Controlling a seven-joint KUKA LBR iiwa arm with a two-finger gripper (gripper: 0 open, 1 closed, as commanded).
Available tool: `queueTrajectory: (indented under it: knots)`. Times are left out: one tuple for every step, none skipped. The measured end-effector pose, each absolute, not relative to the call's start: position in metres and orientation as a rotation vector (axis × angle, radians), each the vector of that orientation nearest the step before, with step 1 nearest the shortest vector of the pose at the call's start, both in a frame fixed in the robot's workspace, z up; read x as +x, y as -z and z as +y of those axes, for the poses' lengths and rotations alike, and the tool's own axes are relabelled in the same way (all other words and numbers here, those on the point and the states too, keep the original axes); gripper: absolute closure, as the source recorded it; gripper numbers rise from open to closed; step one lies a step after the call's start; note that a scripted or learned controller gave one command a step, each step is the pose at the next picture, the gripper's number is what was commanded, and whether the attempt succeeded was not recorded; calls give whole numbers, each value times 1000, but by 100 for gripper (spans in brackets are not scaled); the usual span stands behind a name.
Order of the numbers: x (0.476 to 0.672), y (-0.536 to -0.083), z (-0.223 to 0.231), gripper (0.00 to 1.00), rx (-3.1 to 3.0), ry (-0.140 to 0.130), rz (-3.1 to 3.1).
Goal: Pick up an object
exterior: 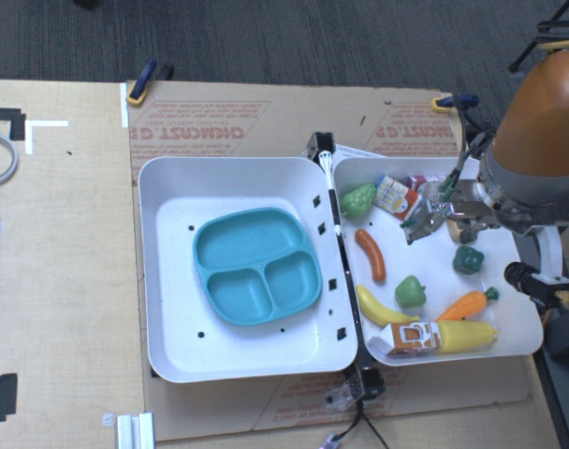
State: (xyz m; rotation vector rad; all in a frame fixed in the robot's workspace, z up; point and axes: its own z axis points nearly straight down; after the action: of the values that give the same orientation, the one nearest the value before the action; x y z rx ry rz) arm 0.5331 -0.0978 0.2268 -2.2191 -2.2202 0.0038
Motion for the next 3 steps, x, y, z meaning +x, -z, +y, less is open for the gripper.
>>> queueTrajectory:
  knots:
    - [567,-109,-108,0,-2223,-3,-2216]
    - [579,-91,-93,0,-2221,-2,-2219]
    - [524,-191,-55,0,-2221,-2,-2221]
